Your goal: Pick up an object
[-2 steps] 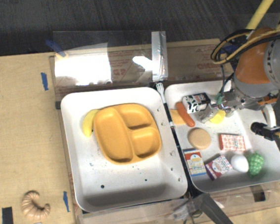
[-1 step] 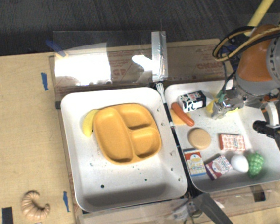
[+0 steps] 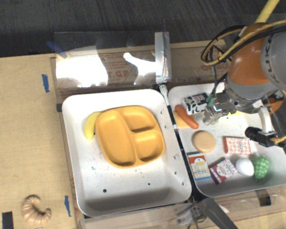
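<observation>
Far to the left, out on the brown bench top, a croissant [image 3: 36, 209] lay by itself, well apart from everything else. Next came the left bin [image 3: 81, 158], where an orange divided tray [image 3: 130, 135] sat with a banana [image 3: 89, 124] tucked against its left edge and half hidden by it.

Across the divider, the right bin [image 3: 284, 175] was the busy one. At its upper left a toy hot dog [image 3: 186, 117] lay on a slant, its long axis running from upper left down to lower right, the lower end pointing toward a round tan cookie [image 3: 204, 140]. Just beside the hot dog's upper end was a black-and-white patterned packet [image 3: 195, 102]. Lower down I saw a small carton [image 3: 198, 165], a red snack packet [image 3: 223, 169], a white egg [image 3: 245, 167], a green bumpy ball [image 3: 261, 167] and a red-and-white packet [image 3: 236, 145].

The gripper [image 3: 214, 110] hung over the upper part of that bin, between the patterned packet and the hot dog's right side, and from where I stood I could not tell how far its claw was spread or whether anything was in it. Nothing looked lifted.

The hot dog seemed the likeliest target. To take it well, I would say the claw ought to close across the short width of the sausage, square to its slanted axis and near its middle, coming straight down so it did not nudge the packet or pinch the bin wall.
</observation>
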{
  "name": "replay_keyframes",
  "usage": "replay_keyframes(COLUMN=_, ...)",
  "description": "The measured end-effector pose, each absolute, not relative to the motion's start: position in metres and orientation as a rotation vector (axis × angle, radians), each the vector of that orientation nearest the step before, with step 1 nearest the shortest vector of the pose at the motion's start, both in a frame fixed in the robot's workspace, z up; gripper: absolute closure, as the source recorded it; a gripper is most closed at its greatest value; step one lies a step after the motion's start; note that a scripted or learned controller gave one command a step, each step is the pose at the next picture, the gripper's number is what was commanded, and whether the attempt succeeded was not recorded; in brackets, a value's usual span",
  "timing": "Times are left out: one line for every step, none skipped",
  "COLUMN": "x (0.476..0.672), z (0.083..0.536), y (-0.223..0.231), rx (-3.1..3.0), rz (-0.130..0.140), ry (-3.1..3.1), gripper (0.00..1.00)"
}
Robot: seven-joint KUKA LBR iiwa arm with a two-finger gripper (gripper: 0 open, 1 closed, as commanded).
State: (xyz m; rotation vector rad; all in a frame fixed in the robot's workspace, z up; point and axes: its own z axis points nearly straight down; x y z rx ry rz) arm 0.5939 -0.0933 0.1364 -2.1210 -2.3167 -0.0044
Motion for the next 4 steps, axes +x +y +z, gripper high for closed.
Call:
replay_keyframes(x=0.523, z=0.097, y=-0.094, rx=-2.207, rz=-0.027, ry=-2.266, gripper=1.00)
replay_keyframes(x=0.523, z=0.094, y=-0.095, rx=-2.209, rz=-0.022, ry=-2.263, gripper=0.00)
replay_keyframes(x=0.585, z=0.094, y=-0.099, rx=-2.214, rz=-0.019, ry=-2.253, gripper=0.00)
replay_keyframes(x=0.632, z=0.130, y=-0.136, rx=-2.306, rz=-0.003, ry=-2.139, gripper=0.00)
